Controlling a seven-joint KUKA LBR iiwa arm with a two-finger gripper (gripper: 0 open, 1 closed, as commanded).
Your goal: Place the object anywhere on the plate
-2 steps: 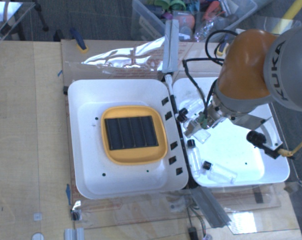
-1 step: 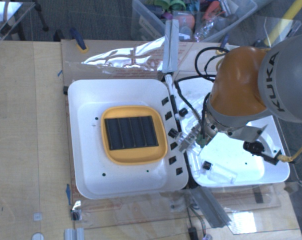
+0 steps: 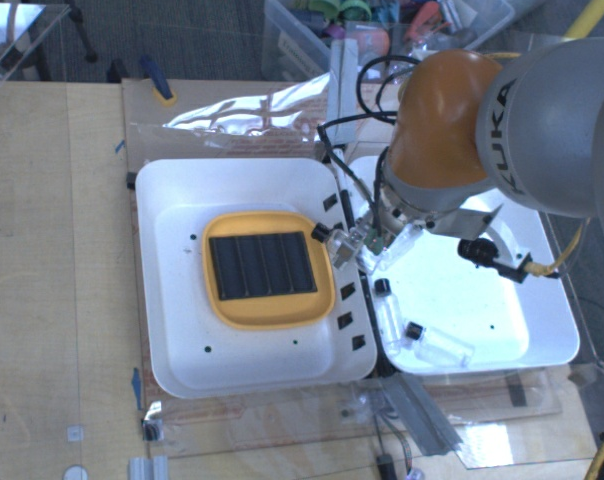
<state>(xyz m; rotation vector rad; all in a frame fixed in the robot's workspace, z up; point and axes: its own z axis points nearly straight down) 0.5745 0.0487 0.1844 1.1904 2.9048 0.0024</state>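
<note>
Step in hand: carrying across toward the plate (image 3: 268, 315), judged from the arm's reach over the wall between the two bins.
Claw (image 3: 354, 246): low over the divide between the bins, just right of the plate's right rim; opening hard to read, fingers lost in glare and clutter, so cannot tell how wide.
Hold: cannot tell; something small and dark at the tip, unclear whether the object or part of the claw itself.
Object: no certain sighting; a clear plastic piece with black caps (image 3: 427, 340) lies below and right of the claw in the right bin (image 3: 547, 313), possibly the thing meant.
Plate: yellow with a dark ribbed centre, left of the claw, resting in the left bin (image 3: 172, 268).
Doing it well: travel left until squarely above the dark centre, descend gently, release only once low, then lift straight up.
Risk: dropping on the rim, rolling off.
Bench (image 3: 52, 268): pale wood, far left of the claw.
</note>
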